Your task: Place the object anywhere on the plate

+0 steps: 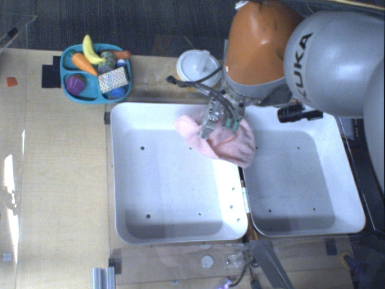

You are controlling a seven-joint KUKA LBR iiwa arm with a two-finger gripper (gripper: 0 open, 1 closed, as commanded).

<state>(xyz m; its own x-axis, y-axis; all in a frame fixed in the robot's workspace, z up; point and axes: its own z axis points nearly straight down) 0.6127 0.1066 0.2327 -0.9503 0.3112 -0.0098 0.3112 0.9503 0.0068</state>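
Pincer [218, 120] grips a pink cloth [224, 139], which droops beneath it over the ridge between both bins; the blue divided plate [91, 93] sits far off, awaiting it.

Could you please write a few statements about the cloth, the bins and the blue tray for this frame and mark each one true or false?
1. A pink cloth lies over the top of the divide between the two white bins. True.
2. The blue tray sits inside the right bin. False: it rests on the bench, beyond the left bin.
3. A yellow banana lies in the blue tray. True.
4. The gripper hovers over the blue tray. False: it is at the pink cloth.
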